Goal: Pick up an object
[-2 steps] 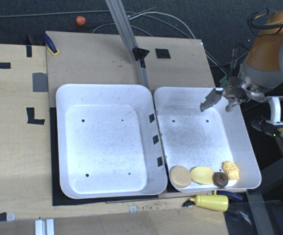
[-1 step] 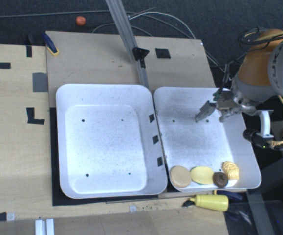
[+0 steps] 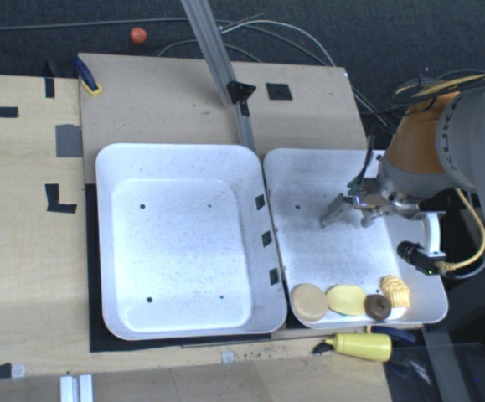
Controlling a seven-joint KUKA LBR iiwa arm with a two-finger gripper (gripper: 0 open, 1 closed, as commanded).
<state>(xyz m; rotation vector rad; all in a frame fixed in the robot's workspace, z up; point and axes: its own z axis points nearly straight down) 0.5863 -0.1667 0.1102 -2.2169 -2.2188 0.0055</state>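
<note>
**Asker:** Dark carpet surrounds a pale wooden bench, I'm told. What sits on it?

**Describer:** Two shallow white bins side by side. From above, the left bin (image 3: 179, 241) has nothing in it that I can make out. The right bin (image 3: 326, 249) holds four small objects in a row along its near edge: a tan disc (image 3: 309, 302), a pale yellow oval piece (image 3: 345, 299), a small dark brown round piece (image 3: 379, 307) and a yellow ridged piece (image 3: 395, 291). The brown piece touches both the oval and the ridged one. A yellow-handled tool (image 3: 361, 346) lies on the bench just outside that bin.

**Asker:** And the arm?

**Describer:** It reaches in from the right. The gripper (image 3: 336, 213) hangs over the bare middle of the right bin, well apart from the row. Its fingers look drawn close together with nothing between them, though they are small and a little blurred.

**Asker:** What would make the pick go well?

**Describer:** My judgement: spread the fingers first, travel toward the near edge, and choose the tan disc, since it stands slightly clear of its neighbours. Come straight down, one finger on each side, minding the bin wall close behind it. The crowded brown piece looks the riskier choice.
</note>
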